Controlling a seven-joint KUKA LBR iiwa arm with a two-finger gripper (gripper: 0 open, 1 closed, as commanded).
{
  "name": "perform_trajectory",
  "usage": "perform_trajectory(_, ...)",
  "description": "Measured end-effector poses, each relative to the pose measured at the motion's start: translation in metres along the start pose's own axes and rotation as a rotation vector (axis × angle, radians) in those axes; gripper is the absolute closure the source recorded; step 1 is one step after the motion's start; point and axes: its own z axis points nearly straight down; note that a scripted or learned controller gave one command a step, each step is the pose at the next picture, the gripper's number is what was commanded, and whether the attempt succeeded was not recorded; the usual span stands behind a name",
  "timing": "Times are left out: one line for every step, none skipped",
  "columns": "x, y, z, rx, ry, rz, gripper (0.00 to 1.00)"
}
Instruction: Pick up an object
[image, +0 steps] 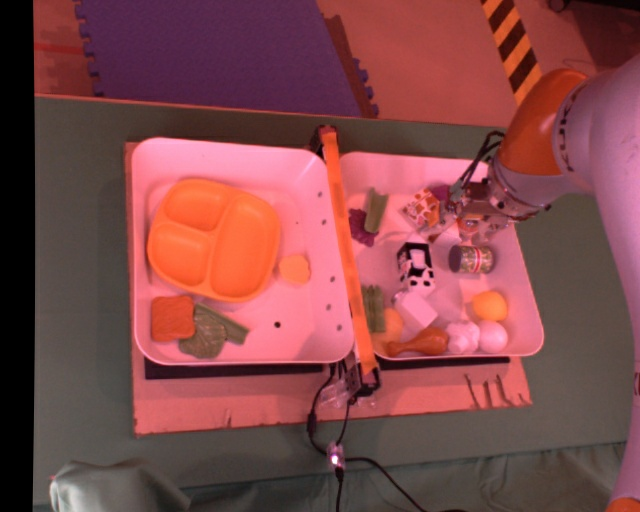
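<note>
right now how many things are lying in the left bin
4: an orange divided plate in the middle, a small yellow piece just right of it, a brown block near the front left corner, and a green leafy piece touching it.

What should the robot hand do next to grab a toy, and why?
Probably lower a little toward the small can. The gripper hangs over the right bin just above that can, and nothing shows between its fingers. The can lies apart from the black-and-white cube and the yellow ball, so it looks like the easiest thing to reach.
</note>
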Motion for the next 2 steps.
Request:
perform_trajectory(-0.001, -0.001, -0.009, 0.004, 0.001, 0.003, 1.00)
perform_trajectory(-0.001, -0.002, -0.056, 0.001, 0.001, 0.000, 1.00)
